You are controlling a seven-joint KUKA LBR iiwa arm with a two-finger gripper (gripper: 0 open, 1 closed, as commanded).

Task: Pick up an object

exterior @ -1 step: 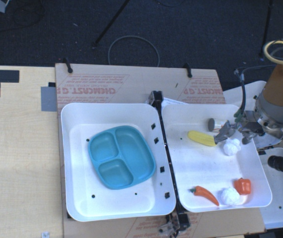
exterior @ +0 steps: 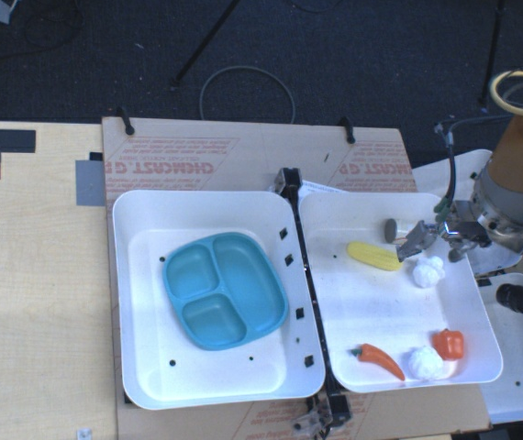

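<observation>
Near the right bin's (exterior: 491, 337) far edge, the jaws (exterior: 424, 242), seemingly spread, hover between corn (exterior: 373, 256) and white ball (exterior: 428, 271).

From my console, the left bin (exterior: 142, 246) offered little room: a blue divided plate (exterior: 225, 289) took its middle, leaving bare floor along the walls. In the right bin (exterior: 335, 337), the centre lay open. A yellow corn cob (exterior: 374, 256) and a white ball (exterior: 428, 271) crowded the far side beside the claw (exterior: 431, 238); a carrot (exterior: 381, 360), white lump (exterior: 427, 363) and red pepper (exterior: 449, 344) blocked the near edge.
</observation>
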